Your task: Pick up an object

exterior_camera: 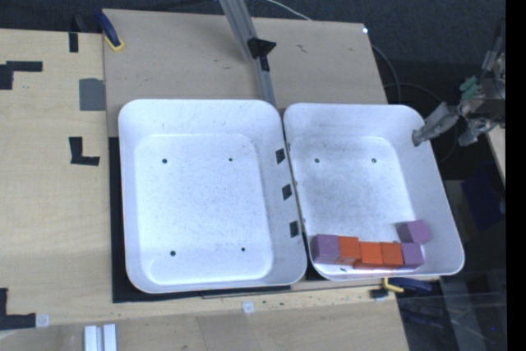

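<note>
Several small blocks lie in a row along the front wall of the right bin point(362, 121): a purple block point(327, 247) at the left end, orange blocks point(370, 252) in the middle, and two purple blocks point(414, 233) at the right corner. My gripper point(449, 130) hangs over the bin's far right rim, well away from the blocks. Its fingers are spread apart and hold nothing, so it is open. One grey fingertip point(430, 128) reaches just over the rim.
The left bin point(131, 177) stands beside the right one, with black clips along the shared edge. A slanted metal rail point(234, 0) rises behind the bins. A yellow-and-blue clamp point(403, 285) sits at the front right of the bench.
</note>
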Controlling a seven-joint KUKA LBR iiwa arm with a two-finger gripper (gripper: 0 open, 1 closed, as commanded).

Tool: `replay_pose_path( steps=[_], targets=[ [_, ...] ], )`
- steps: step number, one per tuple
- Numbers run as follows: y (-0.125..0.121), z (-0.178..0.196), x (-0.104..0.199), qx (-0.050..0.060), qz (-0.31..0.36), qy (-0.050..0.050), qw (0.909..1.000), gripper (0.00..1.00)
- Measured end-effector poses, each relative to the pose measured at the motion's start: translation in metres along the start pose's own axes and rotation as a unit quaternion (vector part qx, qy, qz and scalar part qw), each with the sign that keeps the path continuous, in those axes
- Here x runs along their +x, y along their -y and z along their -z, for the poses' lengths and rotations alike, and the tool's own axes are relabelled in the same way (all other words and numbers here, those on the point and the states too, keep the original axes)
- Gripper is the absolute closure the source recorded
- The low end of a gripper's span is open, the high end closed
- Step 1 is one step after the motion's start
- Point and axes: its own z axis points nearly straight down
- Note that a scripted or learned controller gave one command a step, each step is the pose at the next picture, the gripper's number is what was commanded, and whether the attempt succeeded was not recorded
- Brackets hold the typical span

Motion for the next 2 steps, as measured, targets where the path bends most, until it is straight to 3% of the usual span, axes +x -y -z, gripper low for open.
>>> replay_pose_path(
  steps=[1,2],
  targets=[
    [-0.017,-0.142,0.107,0.000,0.006,-0.001,1.0000,0.00],
    [-0.012,-0.168,0.091,-0.001,0.002,0.000,1.0000,0.00]
  ],
)
